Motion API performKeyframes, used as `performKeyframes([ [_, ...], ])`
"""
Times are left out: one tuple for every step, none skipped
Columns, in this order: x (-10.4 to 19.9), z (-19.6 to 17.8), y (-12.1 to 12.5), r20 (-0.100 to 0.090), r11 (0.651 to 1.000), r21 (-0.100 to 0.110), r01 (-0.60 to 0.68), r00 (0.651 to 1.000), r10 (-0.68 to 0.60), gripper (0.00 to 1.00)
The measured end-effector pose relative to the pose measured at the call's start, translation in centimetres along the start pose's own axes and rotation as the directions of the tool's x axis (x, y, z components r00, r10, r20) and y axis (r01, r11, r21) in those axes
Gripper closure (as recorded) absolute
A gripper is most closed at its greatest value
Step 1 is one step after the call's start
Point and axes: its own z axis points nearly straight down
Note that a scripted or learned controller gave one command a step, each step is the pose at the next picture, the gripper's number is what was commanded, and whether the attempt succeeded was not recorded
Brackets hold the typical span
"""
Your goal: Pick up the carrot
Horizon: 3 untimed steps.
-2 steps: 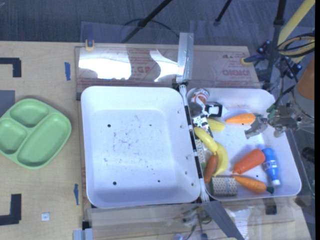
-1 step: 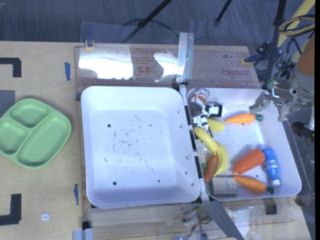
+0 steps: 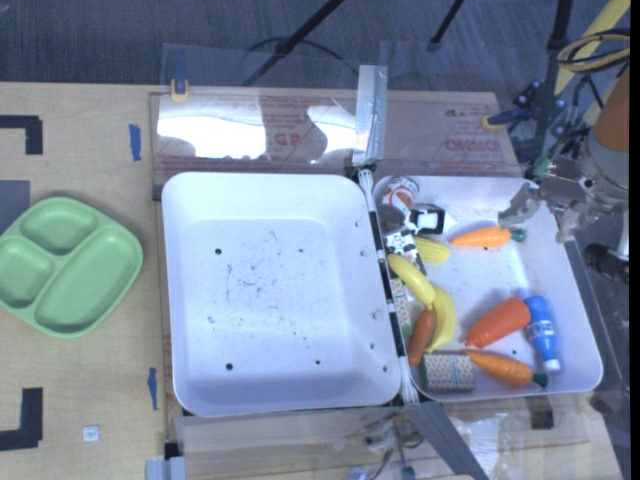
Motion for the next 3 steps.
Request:
performKeyframes([
  [0.5, 9.4, 2.2, -0.004, 0.992, -0.010, 0.123, 0.992, -0.123, 0.00],
  [1.6, 10.5, 7.2, -0.018, 0.987, 0.011, 0.161, 0.987, -0.161, 0.00],
  [-1.1, 10.8, -1.4, -0.007, 0.937, -0.002, 0.350, 0.937, -0.350, 0.00],
])
